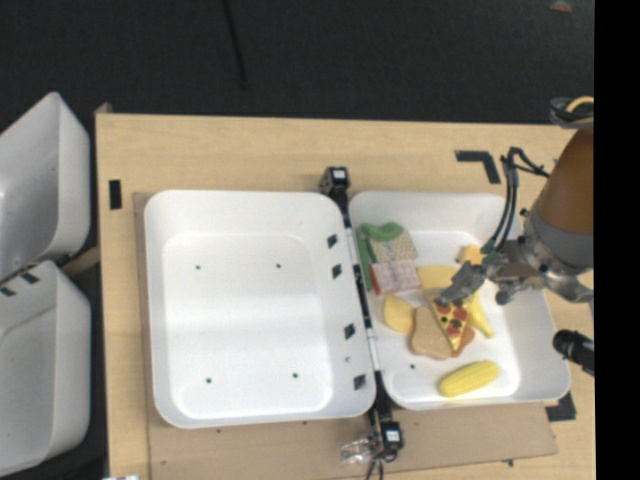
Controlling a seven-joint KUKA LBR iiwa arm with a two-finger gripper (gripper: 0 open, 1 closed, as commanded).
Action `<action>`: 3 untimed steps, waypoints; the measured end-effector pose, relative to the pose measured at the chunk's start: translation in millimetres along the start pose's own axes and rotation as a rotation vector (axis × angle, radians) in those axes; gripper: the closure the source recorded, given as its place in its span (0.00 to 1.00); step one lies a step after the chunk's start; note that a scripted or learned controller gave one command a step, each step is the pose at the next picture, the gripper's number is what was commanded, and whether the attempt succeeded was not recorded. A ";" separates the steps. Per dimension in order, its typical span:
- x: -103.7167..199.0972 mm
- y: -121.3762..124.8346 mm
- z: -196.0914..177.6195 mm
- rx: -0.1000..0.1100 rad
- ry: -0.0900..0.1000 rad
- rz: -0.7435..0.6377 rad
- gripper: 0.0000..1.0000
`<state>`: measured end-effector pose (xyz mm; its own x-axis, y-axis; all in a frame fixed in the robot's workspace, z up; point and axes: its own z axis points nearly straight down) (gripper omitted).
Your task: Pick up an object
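Bins: two shallow white ones, side by side on the wooden tabletop (120, 268).
Left bin (245, 308): bare white floor, nothing lying in it.
Right bin (530, 368): holds all the toy food, about seven pieces, bunched from its middle toward its left wall.
Far-left corner of right bin: one green piece (380, 234), with one pink speckled block (396, 264) just in front of it.
Middle of right bin: one pale yellow round piece (398, 314), one yellow slab (436, 276), one tan bread slice (430, 342) with one pizza slice (456, 326) touching its right side, one thin yellow strip (481, 319).
Near edge of right bin: one corn cob (467, 377), apart from the rest.
Arm: one, over the right bin's right edge.
Gripper (462, 286): low over the pizza slice; I cannot tell how the jaws stand.
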<state>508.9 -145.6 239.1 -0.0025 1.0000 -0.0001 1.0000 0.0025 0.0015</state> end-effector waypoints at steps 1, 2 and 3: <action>-6.3 -18.0 137.8 -0.006 -0.003 0.005 0.00; -32.2 53.6 132.4 -0.015 -0.007 -0.001 0.00; -34.2 55.8 116.6 -0.029 -0.011 0.003 1.00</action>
<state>564.9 -179.7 122.6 0.0009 0.9999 -0.0113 0.9995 -0.0006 0.0302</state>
